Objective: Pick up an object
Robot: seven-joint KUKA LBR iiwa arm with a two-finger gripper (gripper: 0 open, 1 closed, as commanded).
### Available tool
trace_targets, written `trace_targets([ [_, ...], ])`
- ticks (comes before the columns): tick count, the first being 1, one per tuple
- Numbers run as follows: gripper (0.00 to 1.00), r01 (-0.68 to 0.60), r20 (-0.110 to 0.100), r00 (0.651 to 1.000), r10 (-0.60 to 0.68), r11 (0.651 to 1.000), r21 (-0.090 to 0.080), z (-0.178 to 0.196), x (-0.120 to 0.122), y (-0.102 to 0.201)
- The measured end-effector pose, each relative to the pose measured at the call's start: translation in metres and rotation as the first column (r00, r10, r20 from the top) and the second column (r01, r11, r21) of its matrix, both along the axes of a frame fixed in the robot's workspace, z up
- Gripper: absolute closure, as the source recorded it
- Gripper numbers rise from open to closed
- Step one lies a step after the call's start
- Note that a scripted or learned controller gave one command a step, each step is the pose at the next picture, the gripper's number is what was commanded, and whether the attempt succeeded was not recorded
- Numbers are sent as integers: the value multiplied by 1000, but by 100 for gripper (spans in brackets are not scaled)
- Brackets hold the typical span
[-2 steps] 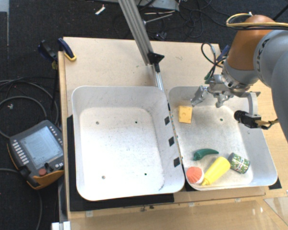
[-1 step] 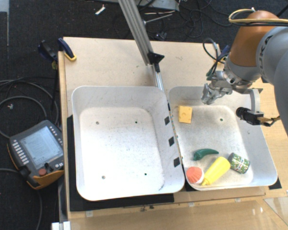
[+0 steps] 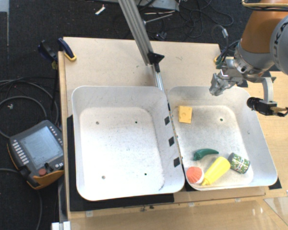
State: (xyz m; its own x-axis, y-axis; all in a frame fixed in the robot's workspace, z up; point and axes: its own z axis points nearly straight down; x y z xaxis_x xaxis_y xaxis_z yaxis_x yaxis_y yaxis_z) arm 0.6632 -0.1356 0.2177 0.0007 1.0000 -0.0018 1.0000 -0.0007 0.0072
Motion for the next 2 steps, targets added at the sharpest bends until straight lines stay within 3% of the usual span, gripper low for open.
trace_targets([
  [1, 100, -2, -3, 1000, 2, 1000, 1, 19, 1, 0],
  [2, 100, -8, -9, 1000, 8, 1000, 4, 9, -7, 52],
])
